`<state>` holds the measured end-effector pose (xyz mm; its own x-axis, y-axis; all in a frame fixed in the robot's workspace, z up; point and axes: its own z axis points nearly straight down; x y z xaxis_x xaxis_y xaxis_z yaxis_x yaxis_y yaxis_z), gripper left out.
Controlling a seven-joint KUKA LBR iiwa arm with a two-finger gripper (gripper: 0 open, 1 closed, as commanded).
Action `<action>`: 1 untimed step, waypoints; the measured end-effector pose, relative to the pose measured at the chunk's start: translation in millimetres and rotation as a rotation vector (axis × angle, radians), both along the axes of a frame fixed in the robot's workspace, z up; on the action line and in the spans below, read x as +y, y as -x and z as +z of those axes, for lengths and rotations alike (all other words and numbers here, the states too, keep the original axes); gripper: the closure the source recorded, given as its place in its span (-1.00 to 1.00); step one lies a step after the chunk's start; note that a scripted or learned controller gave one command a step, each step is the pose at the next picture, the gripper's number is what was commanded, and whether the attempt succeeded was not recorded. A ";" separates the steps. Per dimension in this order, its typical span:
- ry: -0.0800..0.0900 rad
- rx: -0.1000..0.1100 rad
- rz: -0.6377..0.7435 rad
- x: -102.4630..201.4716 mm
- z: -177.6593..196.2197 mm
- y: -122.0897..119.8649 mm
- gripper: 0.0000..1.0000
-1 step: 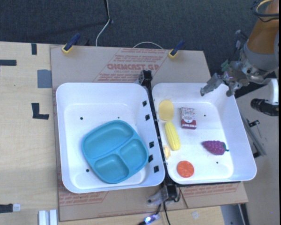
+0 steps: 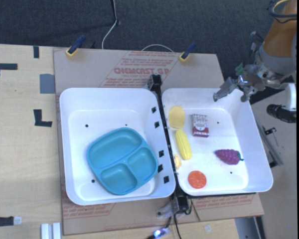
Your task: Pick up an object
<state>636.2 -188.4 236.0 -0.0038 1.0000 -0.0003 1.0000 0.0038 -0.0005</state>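
Five small items in right bin (image 2: 254,133); claw (image 2: 232,92) spread open above far rim, gripping nothing.

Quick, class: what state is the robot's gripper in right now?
Gripper: open, holding nothing, poised above the right bin's far corner.

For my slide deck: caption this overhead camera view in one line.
Grey two-finger gripper hovers open above the right white bin's far corner; blue divided plate in the left white bin.
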 end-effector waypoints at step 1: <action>0.000 0.006 -0.003 -4.2 -63.3 2.9 -1.00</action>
